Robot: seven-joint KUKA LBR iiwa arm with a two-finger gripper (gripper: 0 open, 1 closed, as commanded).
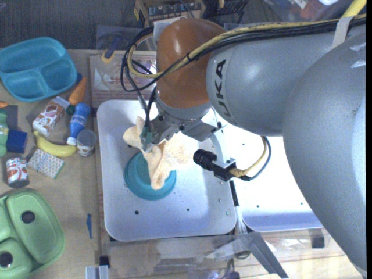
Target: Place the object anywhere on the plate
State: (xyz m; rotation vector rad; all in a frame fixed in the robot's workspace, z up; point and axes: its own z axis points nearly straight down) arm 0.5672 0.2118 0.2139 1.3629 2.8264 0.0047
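Note:
A pale yellow cloth (160, 154) hangs from my gripper (147, 137) and drapes down over the small blue plate (138, 185) in the left bin (174, 220). The gripper's fingers are closed on the cloth's upper part, just above the plate's back rim. The cloth's lower end rests on the plate's middle. A bunched part of the cloth sticks out to the left of the gripper. The arm's orange band and grey body cover the back of the bin.
Left of the bin, on the bench, lie a banana (53, 146), a blue bottle (77, 122), a small can (86, 141), a blue divided tray (38, 68) and a green tray (26, 234). The right bin (279, 214) lies mostly under the arm.

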